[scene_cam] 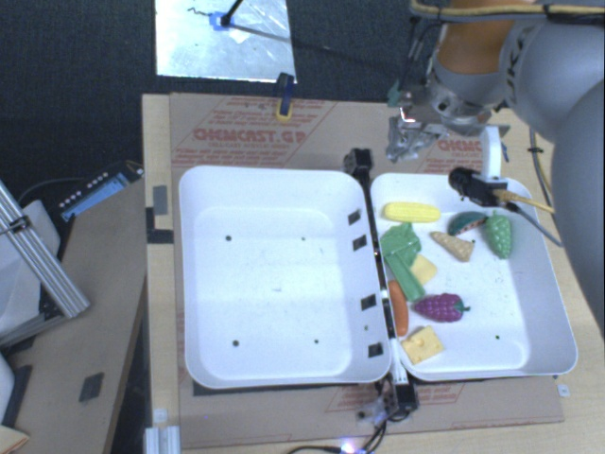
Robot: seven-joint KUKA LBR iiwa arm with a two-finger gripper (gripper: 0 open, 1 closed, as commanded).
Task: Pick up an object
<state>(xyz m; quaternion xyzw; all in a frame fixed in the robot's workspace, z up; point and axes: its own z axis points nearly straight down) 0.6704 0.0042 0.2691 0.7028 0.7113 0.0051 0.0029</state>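
The corn [410, 213] is lying near the top of the right bin [539, 348], in the right half of the frame, its long axis running almost straight left to right. Below it the green piece [401, 253] is slanting from upper left down to lower right, ending beside a small yellow block [424, 270]. The carrot [399, 308] is lying along the bin's left wall, pointing up and down the frame. The grapes [440, 306] are sitting just right of it, stem end pointing right. A cheese wedge [422, 344] is resting at the lower left of this bin, and a tan wedge [455, 245] is pointing its tip to the upper left. A green berry [499, 235] is standing on end near the right side, long axis vertical in the frame.

The arm [529, 36] is reaching in from the upper right, wrist angled down and left. The gripper [406, 149] is hanging above the bin's top rim, over the cardboard, apart from every item; whether it is released or clenched cannot be told. The left bin [274, 272] is filling the frame's centre.
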